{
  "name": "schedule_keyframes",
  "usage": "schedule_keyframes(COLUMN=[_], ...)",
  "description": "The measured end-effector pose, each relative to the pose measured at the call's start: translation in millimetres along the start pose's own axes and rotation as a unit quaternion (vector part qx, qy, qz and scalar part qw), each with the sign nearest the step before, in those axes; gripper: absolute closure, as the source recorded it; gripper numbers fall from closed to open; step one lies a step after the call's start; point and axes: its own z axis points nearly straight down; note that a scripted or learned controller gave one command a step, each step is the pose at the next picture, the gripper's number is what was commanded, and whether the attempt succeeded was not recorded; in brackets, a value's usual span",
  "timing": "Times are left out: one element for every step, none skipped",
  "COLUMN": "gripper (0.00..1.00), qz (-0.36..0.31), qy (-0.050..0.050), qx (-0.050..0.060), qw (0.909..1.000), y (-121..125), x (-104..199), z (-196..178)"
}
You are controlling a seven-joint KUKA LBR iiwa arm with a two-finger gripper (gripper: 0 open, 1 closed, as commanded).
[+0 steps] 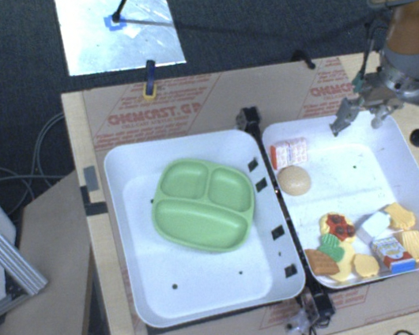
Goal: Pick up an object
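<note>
Arm is reaching in from the right, wrist tilted toward the right bin's (397, 139) far right corner. Jaws (358, 115) are hanging spread open w/ nothing between them, above the bin's far edge. Toy food pile (365, 243) is sitting in the near right corner; round tan item (294, 180) and small pink-white box (289, 153) by the bin's left edge. Green divided plate (202, 204) is lying in the left bin (155, 292).

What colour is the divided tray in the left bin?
Light green tray, clearest in the camera view.
</note>
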Motion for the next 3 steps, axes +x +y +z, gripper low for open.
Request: schedule_keyframes(gripper=[0.0,0.0,0.0], qz=[-0.001,0.0,-0.002], qy=[-0.001,-0.001,-0.001], qx=[-0.007,-0.004,-0.005], qw=[1.0,1.0,1.0], y=[3,-3,2], x=[0,-2,0], z=[-8,52,94])
